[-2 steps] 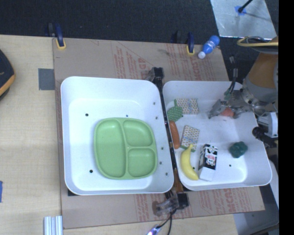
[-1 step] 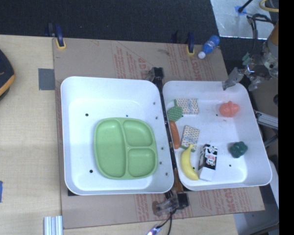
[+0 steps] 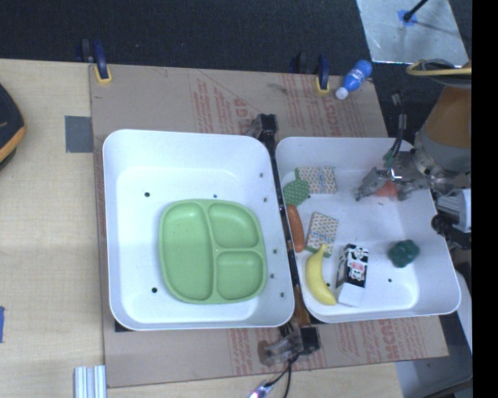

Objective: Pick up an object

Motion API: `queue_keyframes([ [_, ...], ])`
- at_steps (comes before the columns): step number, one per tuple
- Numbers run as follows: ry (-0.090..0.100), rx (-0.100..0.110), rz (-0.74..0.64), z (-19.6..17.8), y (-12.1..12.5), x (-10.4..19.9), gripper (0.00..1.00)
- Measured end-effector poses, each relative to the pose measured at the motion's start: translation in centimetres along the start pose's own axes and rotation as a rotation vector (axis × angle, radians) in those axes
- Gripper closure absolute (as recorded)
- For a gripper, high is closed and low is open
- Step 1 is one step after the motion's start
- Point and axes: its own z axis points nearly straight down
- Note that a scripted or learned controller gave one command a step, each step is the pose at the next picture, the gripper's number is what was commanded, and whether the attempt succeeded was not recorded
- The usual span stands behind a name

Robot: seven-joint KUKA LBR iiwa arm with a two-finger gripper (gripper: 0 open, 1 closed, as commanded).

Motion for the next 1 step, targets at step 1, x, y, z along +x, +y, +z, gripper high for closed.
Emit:
queue_keyframes([
  [1,0.0,-0.001,0.001,1.33,-9.79,-0.03,0.0],
])
